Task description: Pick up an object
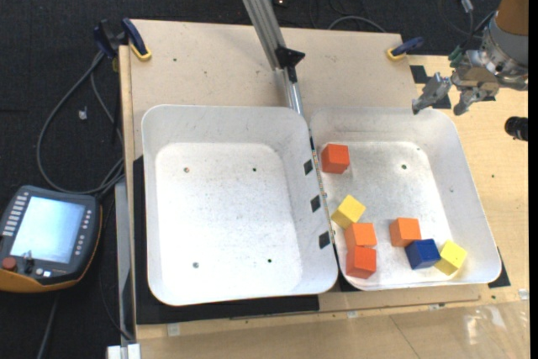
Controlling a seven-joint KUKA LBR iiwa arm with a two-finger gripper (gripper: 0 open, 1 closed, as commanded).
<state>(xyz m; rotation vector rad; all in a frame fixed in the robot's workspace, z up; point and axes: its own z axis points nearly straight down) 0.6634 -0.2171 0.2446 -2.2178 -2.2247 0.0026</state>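
Black floor point(50, 4), loose cables point(80, 109); pale wooden bench point(210, 63); handheld screen pendant point(46, 235) lower left.

Your claw point(445, 97) looks like bare grey metal with a dull sheen. Below it and to its left, the right bin point(471, 189) and the left bin point(151, 181) beyond it read as smooth white plastic, speckled with fine dark marks. Under both you see a tabletop point(218, 63) of pale matt board, like unfinished wood. The blocks below the claw, such as the orange block point(335, 158) and the blue block point(422, 253), look smooth and matt.
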